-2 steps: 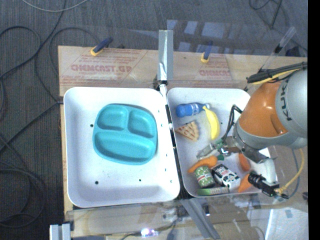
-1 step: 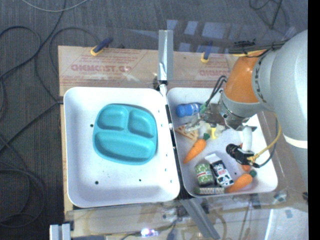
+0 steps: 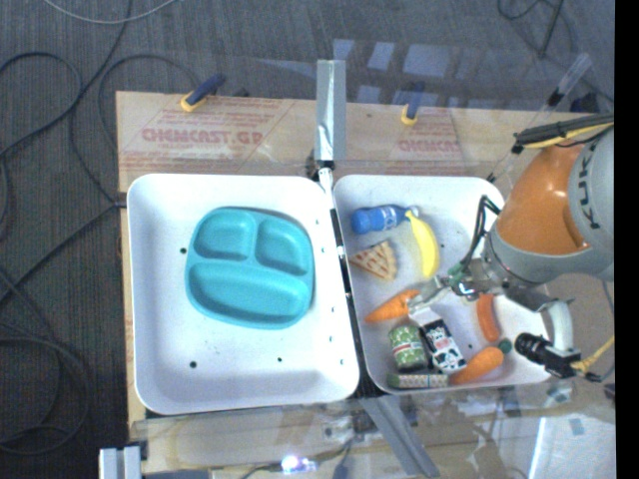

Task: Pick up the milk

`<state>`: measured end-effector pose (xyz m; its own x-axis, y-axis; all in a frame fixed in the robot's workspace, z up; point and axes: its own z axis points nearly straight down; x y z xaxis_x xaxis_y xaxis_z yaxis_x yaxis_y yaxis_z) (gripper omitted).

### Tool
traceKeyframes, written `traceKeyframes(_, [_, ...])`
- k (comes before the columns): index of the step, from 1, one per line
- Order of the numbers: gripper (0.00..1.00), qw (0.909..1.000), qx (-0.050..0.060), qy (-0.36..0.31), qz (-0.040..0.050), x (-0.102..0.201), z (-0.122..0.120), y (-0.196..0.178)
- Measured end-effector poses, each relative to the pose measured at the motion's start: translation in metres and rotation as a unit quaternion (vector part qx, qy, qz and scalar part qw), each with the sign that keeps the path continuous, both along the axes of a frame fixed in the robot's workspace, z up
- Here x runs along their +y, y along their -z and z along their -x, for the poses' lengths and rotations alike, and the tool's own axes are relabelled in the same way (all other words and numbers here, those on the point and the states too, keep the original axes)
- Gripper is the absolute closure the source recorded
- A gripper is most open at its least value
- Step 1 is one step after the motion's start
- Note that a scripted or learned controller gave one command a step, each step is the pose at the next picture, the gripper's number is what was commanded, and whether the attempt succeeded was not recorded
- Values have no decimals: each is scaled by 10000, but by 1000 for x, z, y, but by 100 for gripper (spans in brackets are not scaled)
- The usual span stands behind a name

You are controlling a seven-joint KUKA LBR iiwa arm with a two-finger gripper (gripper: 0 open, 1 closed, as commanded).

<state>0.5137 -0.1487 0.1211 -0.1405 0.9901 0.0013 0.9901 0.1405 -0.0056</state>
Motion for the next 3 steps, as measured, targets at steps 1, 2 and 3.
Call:
traceKeyframes(1, [0, 9974, -121, -712, 53, 24, 22, 31])
traceKeyframes(2, [100, 9973, -136, -716, 38, 25, 20, 22])
traceKeyframes(3, [100, 9885, -5, -1514, -12, 59, 29, -60])
